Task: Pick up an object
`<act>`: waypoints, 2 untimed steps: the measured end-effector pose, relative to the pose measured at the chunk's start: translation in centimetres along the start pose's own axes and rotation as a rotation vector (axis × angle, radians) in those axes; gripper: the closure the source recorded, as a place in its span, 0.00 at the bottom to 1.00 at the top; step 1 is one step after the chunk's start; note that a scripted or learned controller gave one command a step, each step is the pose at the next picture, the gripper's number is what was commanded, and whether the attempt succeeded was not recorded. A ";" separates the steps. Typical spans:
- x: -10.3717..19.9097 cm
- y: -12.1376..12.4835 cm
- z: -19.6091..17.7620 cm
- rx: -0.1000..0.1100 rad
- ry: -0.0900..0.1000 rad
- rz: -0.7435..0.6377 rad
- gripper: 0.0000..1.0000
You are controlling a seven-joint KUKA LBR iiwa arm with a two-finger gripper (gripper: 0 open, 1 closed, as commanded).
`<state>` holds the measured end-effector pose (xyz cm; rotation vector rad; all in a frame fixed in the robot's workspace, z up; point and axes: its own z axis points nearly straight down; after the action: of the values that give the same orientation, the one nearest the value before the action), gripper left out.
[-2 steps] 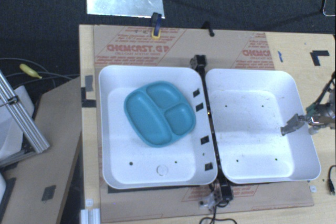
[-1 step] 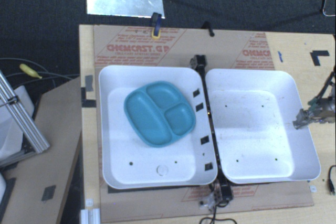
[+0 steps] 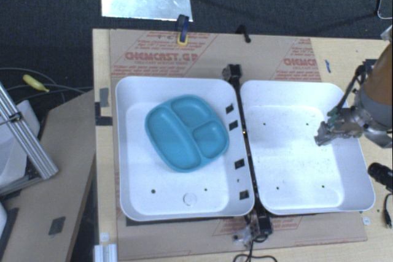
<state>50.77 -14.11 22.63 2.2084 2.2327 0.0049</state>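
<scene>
Looking down at a slant from the one fixed camera, the view takes in a bench with two shallow white bins side by side. The left bin [image 3: 132, 193] sits centre-left in the frame, the right bin [image 3: 295, 193] centre-right, and a dark divider [image 3: 242, 144] runs between them.

A blue sectioned plate [image 3: 186, 132] lies flat in the left bin, slightly above that bin's middle. It is the one loose thing here that could be picked up. It is a rounded oblong with three compartments: one along its upper edge, a smaller one at its right end, and a large one filling the lower left. Its long axis runs on a diagonal, from upper left to lower right in the frame.

The plate looks like moulded plastic, so probably light, stiff and rather slick, and unlikely to break. Lying flat, it offers little to pinch from above. The raised rim, or a ridge between compartments, seems the likeliest place to take hold.

At the right edge of the frame the grey arm reaches in, and its gripper [image 3: 324, 135] hangs over the right part of the right bin, well apart from the plate. Whether its claw is wide or narrow cannot be told from this angle, and nothing is seen in it.
</scene>
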 end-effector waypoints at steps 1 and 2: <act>5.3 1.7 6.1 0.006 0.002 0.002 1.00; 16.0 2.3 -2.8 -0.008 0.003 -0.004 1.00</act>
<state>52.91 1.90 25.50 2.2010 2.2347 0.0166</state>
